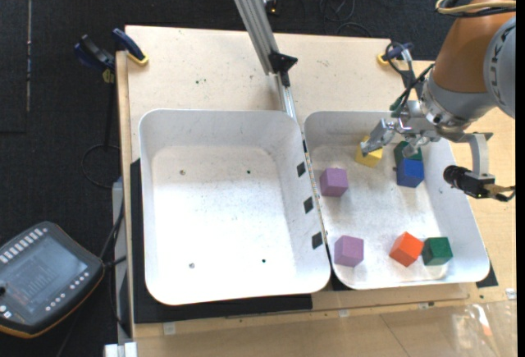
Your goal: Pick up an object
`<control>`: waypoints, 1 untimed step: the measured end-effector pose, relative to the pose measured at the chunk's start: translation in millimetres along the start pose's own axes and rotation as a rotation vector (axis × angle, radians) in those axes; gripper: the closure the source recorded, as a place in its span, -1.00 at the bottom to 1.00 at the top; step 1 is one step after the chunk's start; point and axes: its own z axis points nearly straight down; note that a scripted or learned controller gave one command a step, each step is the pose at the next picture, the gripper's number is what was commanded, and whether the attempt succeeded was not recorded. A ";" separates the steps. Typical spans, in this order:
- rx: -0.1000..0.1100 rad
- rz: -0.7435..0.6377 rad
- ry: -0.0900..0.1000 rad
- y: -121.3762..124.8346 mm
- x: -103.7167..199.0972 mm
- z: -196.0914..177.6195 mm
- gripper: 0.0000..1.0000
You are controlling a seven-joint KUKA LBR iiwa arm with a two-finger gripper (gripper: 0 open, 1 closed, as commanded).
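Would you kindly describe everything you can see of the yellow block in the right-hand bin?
The yellow block is a small cube-like piece with a plain, matte look. It lies on the floor of the right bin, in the far part, a little tilted relative to the bin's edges. The claw hangs right over it and covers part of its top, so its full shape and whether the two touch cannot be told. The blue block sits to its right, apart from it.

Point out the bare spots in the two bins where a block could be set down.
The left bin has a bare floor. In the right bin, there is bare floor between the two purple blocks. It is crowded near the gripper, around the yellow block and blue block.
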 end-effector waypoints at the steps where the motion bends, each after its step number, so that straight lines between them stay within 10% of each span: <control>1: 0.000 -0.001 0.000 8.5 -3.1 56.6 -1.00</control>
